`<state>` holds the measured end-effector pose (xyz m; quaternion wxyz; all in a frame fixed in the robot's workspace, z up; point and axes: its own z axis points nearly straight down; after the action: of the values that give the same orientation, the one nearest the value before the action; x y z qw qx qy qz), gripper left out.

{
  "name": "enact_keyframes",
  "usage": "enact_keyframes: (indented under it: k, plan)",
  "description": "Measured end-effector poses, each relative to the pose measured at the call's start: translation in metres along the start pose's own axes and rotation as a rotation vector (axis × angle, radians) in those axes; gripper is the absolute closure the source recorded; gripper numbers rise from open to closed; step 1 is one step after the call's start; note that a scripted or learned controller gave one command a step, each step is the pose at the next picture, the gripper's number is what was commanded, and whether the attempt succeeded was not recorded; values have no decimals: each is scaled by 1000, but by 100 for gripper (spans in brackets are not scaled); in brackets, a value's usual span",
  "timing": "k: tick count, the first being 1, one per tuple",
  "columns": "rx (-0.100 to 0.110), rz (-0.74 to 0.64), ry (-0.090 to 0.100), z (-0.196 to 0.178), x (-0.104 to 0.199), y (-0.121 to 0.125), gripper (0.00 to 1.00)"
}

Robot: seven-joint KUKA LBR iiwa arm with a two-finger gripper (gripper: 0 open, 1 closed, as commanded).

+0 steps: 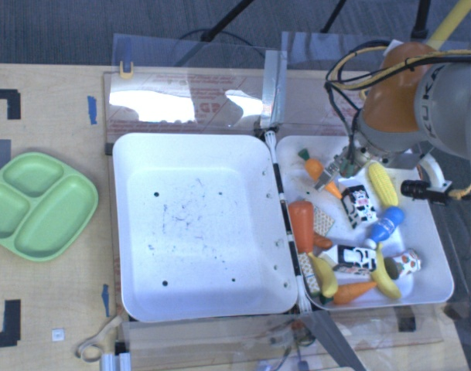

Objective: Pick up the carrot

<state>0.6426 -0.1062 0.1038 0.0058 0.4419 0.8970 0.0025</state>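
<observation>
A small orange carrot (313, 166) with a green top lies in the upper left part of the right bin (436, 242). My gripper (328, 178) hangs low over the carrot's lower right end, and another bit of orange (333, 190) shows just below its tip. I cannot tell whether the gripper touches the carrot. The grey arm with its orange band (394, 91) reaches down from the upper right. A second, longer carrot (356, 291) lies along the bin's front edge.
The right bin also holds a corn cob (382, 184), two cow-patterned boxes (360, 205), a blue bottle (384, 226), bananas (387, 275), an orange cylinder (302, 224) and a small ball (407, 263). The left bin (196, 222) adjoins it. A green divided plate (38, 205) sits far left.
</observation>
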Motion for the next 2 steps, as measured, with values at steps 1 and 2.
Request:
enact_keyframes:
  k: [1,2]
  plan:
    - [5,-295,7,17,-28,-55,100]
    - [3,-333,5,-96,-20,-24,100]
